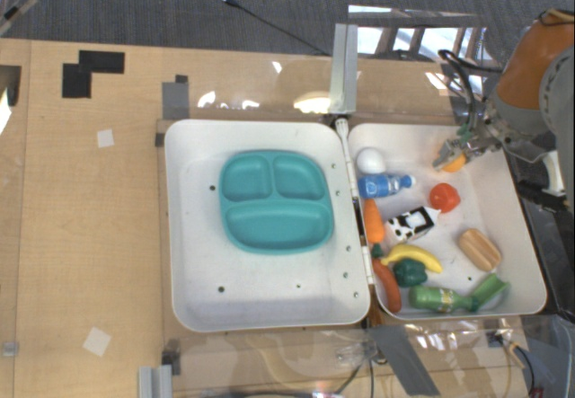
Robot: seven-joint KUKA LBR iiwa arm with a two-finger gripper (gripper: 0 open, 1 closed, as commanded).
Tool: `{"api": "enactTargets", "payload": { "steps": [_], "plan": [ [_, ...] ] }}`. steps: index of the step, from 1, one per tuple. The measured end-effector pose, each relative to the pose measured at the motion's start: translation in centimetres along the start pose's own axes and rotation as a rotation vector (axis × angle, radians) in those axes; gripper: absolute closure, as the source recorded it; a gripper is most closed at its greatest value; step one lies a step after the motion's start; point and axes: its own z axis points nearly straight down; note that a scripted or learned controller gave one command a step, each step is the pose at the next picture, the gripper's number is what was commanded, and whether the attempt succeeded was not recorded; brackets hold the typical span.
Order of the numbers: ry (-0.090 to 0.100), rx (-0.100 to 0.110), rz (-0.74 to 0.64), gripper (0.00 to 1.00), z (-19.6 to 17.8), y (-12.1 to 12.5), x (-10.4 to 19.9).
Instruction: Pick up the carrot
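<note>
The carrot (372,221) is a short orange stick lying along the left wall of the right bin (521,234), just below a blue and white bottle (384,183). My gripper (464,143) hangs over the far right part of that bin, well to the right of the carrot. A small orange and yellow piece (449,159) sits right at the gripper's tip. I cannot make out whether it is touched or held.
The right bin also holds a white ball (369,159), a red tomato (444,198), a black and white cow (411,224), a banana (412,257), a red chili (386,285), a bread roll (479,249) and green vegetables (454,297). A teal divided plate (274,201) lies in the left bin (193,234).
</note>
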Motion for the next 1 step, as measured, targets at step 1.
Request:
{"api": "enactTargets", "payload": {
  "steps": [1],
  "plan": [
    [0.006, 0.003, -0.022, 1.00, -5.46, 2.35, 6.89]
  ]
}}
